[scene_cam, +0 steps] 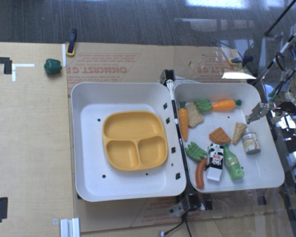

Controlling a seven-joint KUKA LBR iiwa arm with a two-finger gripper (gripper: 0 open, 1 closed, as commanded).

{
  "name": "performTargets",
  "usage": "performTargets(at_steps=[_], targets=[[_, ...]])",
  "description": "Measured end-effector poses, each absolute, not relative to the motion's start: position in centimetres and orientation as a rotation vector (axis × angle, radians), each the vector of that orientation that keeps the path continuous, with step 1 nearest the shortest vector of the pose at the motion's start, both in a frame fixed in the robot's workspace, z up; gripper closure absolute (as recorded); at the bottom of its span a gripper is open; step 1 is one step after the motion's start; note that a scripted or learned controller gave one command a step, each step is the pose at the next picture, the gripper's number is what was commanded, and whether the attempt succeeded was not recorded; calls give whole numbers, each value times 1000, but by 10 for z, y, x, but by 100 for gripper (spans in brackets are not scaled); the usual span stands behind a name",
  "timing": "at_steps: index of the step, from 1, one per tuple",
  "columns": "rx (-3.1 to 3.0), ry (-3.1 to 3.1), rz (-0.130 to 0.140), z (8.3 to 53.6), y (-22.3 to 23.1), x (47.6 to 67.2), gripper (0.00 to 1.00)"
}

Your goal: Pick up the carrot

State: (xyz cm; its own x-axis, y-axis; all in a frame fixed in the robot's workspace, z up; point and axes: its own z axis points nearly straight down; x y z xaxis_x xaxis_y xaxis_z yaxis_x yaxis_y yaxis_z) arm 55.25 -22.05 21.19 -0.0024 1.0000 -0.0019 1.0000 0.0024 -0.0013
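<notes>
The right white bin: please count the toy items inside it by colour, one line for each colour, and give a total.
Orange: 2, a long orange carrot and a short orange carrot
Green: 3, a leafy piece, another leafy piece, a bottle
Tan or brown: 3
Red sausage: 1
Silver can: 1
White carton: 1
Total: 11

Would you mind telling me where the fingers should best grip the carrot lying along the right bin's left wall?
Probably mid-body, from above. The carrot lies lengthwise along the right bin's left wall, leafy end up-frame beside a bread slice. Close the fingers across its width, though the wall side looks tight.
</notes>
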Motion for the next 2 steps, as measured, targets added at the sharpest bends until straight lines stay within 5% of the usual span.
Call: performTargets(at_steps=[2], targets=[[2410, 2011, -4, 458, -215, 660, 0]])
